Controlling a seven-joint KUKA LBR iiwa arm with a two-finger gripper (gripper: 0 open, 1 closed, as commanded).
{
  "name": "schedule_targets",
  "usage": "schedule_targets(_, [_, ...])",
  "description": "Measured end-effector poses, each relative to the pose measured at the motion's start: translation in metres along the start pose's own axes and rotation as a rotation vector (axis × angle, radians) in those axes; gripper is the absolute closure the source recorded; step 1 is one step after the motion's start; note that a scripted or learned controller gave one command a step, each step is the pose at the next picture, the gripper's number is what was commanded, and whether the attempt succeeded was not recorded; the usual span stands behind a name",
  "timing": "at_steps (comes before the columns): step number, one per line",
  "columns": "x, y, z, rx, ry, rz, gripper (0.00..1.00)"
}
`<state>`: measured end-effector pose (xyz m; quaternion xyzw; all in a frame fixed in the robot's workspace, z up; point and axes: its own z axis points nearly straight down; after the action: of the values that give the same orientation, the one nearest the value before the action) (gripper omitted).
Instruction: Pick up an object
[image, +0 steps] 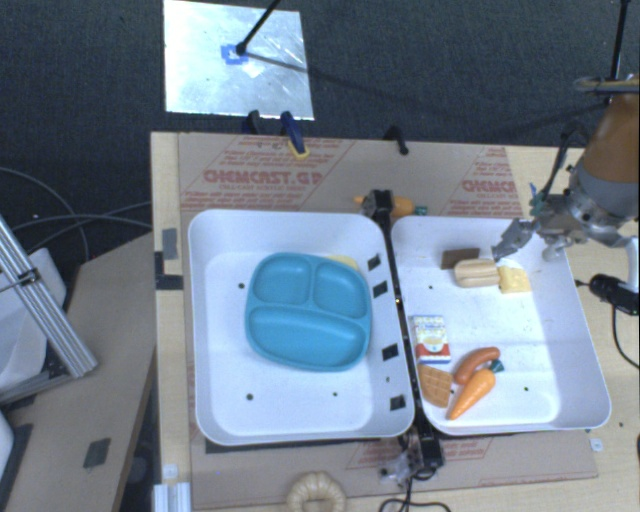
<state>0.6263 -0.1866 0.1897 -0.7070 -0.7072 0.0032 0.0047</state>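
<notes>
**A:** Two bins sit side by side, and your work is all in the right bin (560, 330). The left bin (215, 300) carries a blue divided plate (308, 310), with something pale yellow peeking from behind its far edge.

**B:** What should I go for?

**A:** You have the gripper (508, 244) hanging over the far part of the right bin, close above a tan bread-like roll (476, 272). A brown block (460, 257) lies touching the roll on its far side, and a pale yellow wedge (514, 279) sits just beside it on the right. The roll is the likeliest target.

**B:** Is the gripper open?

**A:** You can't tell from this slant; the tip is too small and blurred. Nothing shows between its tips, so count nothing as held.

**B:** How will the roll handle?

**A:** Judging by its look, it's a light toy food, probably smooth and fairly stiff, so it could skid or roll out of a loose pinch. Take it across its short width, near the middle, not by the rounded ends. Watch the neighbours: a wide approach may nudge the block or the wedge.

**B:** Other options?

**A:** Nearer you lie a small printed carton (430, 335), a cracker (434, 384), a sausage (476, 362) and a carrot (472, 393), bunched closely together.
</notes>
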Motion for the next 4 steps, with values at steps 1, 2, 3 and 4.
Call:
schedule_targets(1, [0.0, 0.003, -0.008, -0.013, -0.002, -0.003, 0.0])
schedule_targets(2, [0.006, 0.008, 0.052, -0.01, -0.002, -0.006, 0.0])
schedule_targets(3, [0.005, 0.012, 0.098, -0.019, -0.008, -0.006, 0.0])
schedule_targets(4, [0.003, 0.015, 0.082, -0.033, -0.014, -0.007, 1.0])
